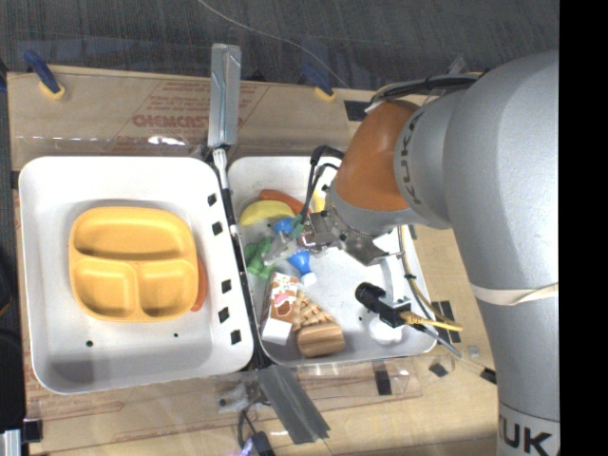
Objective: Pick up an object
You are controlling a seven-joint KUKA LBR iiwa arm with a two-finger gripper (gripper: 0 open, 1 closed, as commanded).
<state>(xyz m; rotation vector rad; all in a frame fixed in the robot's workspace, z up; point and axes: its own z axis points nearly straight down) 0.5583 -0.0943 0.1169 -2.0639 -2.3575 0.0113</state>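
Camera view: the big grey arm [494, 160] is seen reaching over the right bin [337, 288]. A yellow tray [133, 259] is laid in the left bin [38, 255]. The gripper [302, 238] is set low among small things [264, 215] by the right bin's left wall. Whether it is gripping anything cannot be made out. A brown block [318, 335] is laid nearby.

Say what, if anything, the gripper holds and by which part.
Cannot tell: the gripper is down among things in the right bin.
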